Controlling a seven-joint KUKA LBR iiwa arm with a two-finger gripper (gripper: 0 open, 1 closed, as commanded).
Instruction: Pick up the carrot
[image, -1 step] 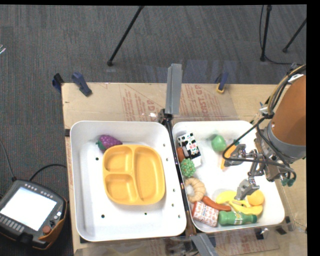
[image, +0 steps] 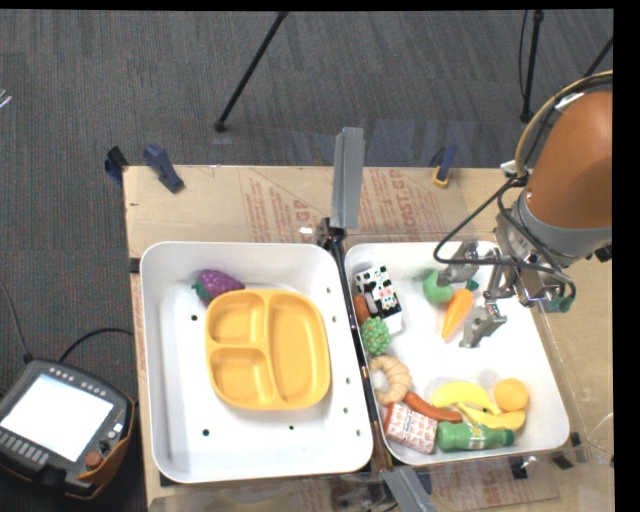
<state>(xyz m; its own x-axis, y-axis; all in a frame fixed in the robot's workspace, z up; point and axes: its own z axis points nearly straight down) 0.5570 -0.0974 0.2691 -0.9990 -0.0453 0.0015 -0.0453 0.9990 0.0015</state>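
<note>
Your orange tapered plastic carrot hangs over the right shallow white bin, pinched between the spread metal fingers of the two-finger gripper.

Left white bin holds a yellow divided plate; purple grapes sit partly behind it.

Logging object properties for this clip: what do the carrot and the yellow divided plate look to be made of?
Carrot: likely molded plastic toy food, with uniform orange colour, a smooth surface and a stiff green top. Yellow divided plate: probably hard plastic with a satin finish, judging by its even colour, rounded molded ridges and soft highlights.
</note>
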